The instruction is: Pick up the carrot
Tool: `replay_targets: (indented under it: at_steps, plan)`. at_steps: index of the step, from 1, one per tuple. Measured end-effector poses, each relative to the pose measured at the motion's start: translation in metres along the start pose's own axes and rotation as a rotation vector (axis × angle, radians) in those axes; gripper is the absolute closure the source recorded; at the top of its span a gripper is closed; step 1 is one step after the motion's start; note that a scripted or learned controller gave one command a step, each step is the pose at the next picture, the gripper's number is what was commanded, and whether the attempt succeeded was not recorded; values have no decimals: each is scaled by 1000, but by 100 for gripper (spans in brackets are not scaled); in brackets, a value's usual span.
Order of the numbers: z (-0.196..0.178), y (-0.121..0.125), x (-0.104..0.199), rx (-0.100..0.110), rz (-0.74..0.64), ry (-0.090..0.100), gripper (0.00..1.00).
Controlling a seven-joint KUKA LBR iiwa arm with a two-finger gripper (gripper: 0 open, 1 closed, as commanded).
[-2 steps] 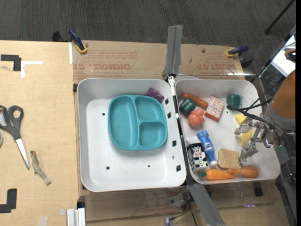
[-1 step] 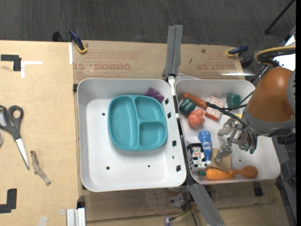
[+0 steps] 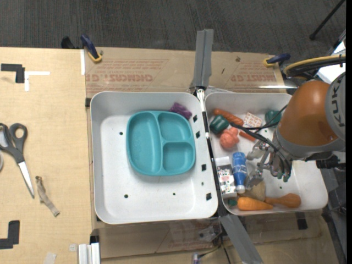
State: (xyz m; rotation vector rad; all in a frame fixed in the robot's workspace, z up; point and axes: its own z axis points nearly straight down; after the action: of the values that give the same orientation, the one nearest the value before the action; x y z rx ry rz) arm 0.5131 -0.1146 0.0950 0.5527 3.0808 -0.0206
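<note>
An orange carrot [image 3: 254,204] lies on its side at the front edge of the right bin [image 3: 308,188], tip pointing right. It touches a second orange, club-shaped piece [image 3: 286,201]. My gripper [image 3: 264,168] hangs over the middle of the right bin, a little behind and above the carrot, beside a blue bottle [image 3: 238,169]. Nothing shows in its grasp. A tan lump [image 3: 257,190] lies between the gripper and the carrot. The arm's orange band [image 3: 308,117] covers the bin's right part.
The right bin also holds a red-orange stick [image 3: 230,117], a green piece [image 3: 219,124], a pink ball [image 3: 229,139], a white box [image 3: 226,180], a teal piece [image 3: 272,116]. A teal divided plate [image 3: 161,143] sits in the left bin [image 3: 110,191]. Scissors [image 3: 17,150] lie far left.
</note>
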Motion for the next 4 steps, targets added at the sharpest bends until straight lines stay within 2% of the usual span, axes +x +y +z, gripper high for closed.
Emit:
replay_targets:
  at_steps: [1, 2, 3, 4]
  plan:
    - [-13, -29, -62, -9, 331, 11, 0]
    - [-32, -88, -47, -7, 451, 15, 0]
    - [5, -60, -37, -2, 916, 19, 0]
    - [8, -36, -165, 5, 917, 64, 0]
